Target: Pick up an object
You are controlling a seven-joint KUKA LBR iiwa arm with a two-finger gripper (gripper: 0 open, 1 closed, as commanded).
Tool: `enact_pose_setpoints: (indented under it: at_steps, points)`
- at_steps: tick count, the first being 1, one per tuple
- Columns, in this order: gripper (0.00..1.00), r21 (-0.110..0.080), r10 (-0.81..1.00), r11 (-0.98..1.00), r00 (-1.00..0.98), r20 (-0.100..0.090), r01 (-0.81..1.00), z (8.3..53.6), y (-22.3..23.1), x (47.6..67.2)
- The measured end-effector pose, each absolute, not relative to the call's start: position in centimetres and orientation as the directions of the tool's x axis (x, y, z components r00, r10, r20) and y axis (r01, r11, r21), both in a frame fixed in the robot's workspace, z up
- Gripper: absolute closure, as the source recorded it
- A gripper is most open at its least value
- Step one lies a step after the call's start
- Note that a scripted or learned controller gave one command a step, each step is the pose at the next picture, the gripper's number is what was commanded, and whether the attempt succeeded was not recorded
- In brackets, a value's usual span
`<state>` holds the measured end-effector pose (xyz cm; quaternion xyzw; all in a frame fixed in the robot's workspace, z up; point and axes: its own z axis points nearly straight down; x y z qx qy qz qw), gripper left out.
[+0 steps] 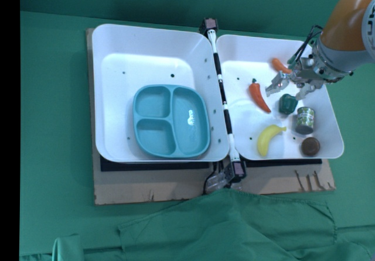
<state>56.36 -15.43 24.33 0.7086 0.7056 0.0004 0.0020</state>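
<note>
The left bin [111,49], well away from the gripper [289,86], holds a teal three-compartment plate [171,120]. The right bin [246,49] lies under the gripper and holds the rest: a red chili pepper [258,95] just left of the fingers, a banana [268,138] below them, an orange carrot [279,65] close above. The gripper hangs spread wide, gripping nothing — a green bell pepper [287,103] sits right beneath it. A small can [304,120] and a brown round object [310,146] lie lower right.
</note>
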Motion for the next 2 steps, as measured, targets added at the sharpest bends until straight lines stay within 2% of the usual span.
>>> enact_pose_setpoints:
  at_steps: [1,2]
  points:
    - [0.00,0.021,1.000,-0.004,0.004,-0.009,1.000,21.9,-14.5,56.7]
    - [1.00,0.029,1.000,-0.008,0.008,-0.013,1.000,23.2,-14.7,56.8]
